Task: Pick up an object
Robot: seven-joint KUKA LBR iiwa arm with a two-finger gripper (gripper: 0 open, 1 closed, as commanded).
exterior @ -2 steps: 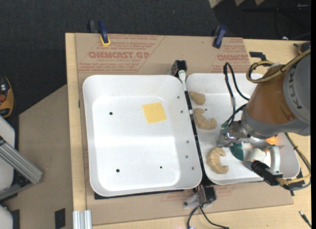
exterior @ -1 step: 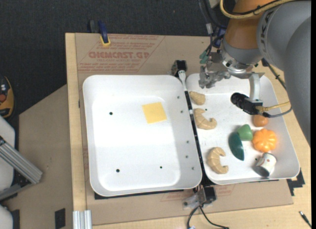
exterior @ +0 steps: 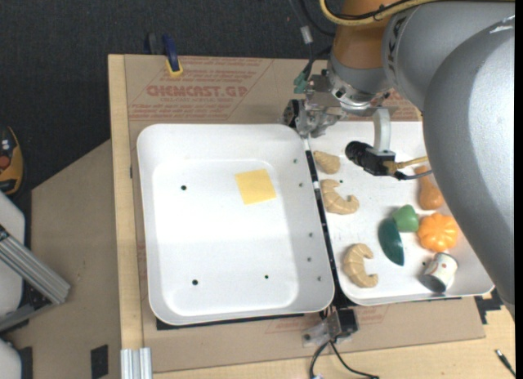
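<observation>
Croissant-shaped pastry (exterior: 360,265) lay nearest, at front of right bin (exterior: 409,292), w/ green piece (exterior: 392,238), orange pumpkin-like toy (exterior: 438,231) and small white item (exterior: 440,272) close by. Two more pastries (exterior: 338,198) sat by the divider; yellow square (exterior: 256,186) alone in left bin (exterior: 163,206). Hand (exterior: 309,120) hung over the bins' far edge at the divider. Couldn't tell its state; nothing visibly held. Judged: pick not yet made, all left to do.

I see my gripper (exterior: 308,121) near the top edge where the two bins meet. A yellow square (exterior: 256,186) lies in the left bin (exterior: 163,287).
</observation>
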